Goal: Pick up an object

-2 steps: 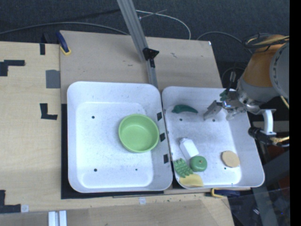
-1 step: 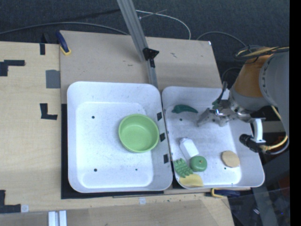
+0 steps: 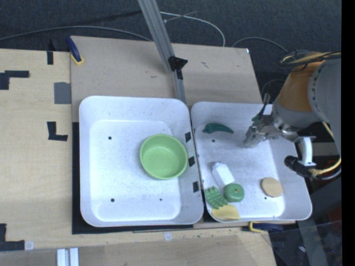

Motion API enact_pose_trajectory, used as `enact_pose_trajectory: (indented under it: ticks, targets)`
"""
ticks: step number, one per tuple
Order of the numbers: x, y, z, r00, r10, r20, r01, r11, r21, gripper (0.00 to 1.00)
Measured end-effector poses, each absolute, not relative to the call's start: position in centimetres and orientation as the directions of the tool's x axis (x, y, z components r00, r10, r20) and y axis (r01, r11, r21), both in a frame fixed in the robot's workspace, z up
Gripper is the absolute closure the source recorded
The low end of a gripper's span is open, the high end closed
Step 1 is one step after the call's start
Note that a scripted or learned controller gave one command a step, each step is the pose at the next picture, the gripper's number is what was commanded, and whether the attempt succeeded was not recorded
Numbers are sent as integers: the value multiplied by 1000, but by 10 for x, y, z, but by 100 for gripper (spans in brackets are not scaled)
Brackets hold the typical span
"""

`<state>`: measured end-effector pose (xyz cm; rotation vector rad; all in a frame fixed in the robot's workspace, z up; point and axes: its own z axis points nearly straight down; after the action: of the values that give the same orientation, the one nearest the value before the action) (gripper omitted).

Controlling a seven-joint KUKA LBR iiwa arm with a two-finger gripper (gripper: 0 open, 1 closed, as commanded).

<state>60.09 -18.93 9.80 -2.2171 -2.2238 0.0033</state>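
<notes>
My gripper (image 3: 253, 139) hangs over the upper right part of the right bin (image 3: 288, 212), its fingers pointing down-left. Nothing shows between them. A dark green curved piece (image 3: 217, 128) lies to its left near the bin's top edge. Lower in the same bin are a white bottle (image 3: 223, 175), a round green lid-like object (image 3: 234, 192), a green ridged item (image 3: 214, 197), a yellow piece (image 3: 229, 212) and a tan disc (image 3: 272, 187). A green bowl (image 3: 163, 157) stands in the left bin (image 3: 100, 204).
A grey pole (image 3: 161, 35) slants across the bench behind the bins. Cables (image 3: 191, 21) lie on the dark floor beyond. The arm's orange band (image 3: 297, 87) sits over the right bin's right rim.
</notes>
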Motion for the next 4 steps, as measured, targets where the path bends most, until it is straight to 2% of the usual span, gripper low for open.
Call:
enact_pose_trajectory:
  ticks: [1,2,3,4]
  targets:
    - [600,-195,160,-1,1000,-2,1000,1,5,100]
    - [602,-202,206,-1,1000,-2,1000,1,4,100]
    - [602,-202,222,-2,1000,0,1000,2,1,100]
    - [587,-140,223,-6,1000,2,1000,6,-1,100]
